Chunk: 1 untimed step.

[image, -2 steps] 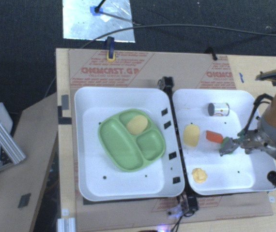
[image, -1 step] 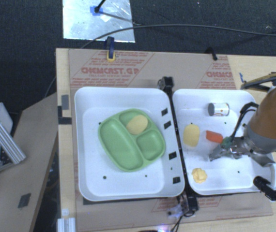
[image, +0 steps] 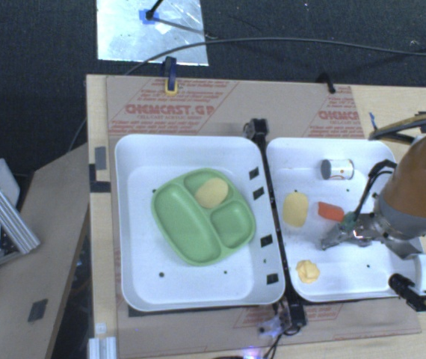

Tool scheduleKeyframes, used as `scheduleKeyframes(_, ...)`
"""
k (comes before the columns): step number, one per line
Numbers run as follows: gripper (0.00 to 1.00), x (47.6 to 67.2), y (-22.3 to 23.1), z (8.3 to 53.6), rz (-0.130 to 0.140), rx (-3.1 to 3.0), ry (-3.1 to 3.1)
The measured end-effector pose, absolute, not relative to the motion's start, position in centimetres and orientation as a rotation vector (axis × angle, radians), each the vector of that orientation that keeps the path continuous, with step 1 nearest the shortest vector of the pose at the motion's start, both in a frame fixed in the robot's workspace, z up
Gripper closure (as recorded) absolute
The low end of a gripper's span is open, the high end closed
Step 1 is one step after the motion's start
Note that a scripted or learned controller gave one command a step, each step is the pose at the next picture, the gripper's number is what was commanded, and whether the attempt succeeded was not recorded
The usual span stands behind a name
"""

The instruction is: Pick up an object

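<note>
We see the gripper (image: 331,239) low in the right bin (image: 362,286), its fingers close together with nothing between them. Just beyond it lies an orange-red piece (image: 330,212), beside a pale yellow object (image: 296,209). A small yellow lump (image: 308,271) sits near the bin's near-left corner, and a grey-and-white cylinder (image: 337,169) lies towards the far side. In the left bin (image: 146,294) we see a green divided plate (image: 198,226) carrying a yellow item (image: 212,192) in its far compartment.
</note>
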<state>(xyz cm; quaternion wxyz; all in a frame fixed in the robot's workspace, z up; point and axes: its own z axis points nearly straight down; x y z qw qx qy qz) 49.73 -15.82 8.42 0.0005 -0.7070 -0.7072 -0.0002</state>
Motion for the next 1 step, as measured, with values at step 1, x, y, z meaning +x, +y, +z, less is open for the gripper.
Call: scheduleKeyframes(1, 1.00, 49.85, -15.85, 9.55, -0.003, -2.223, -2.224)
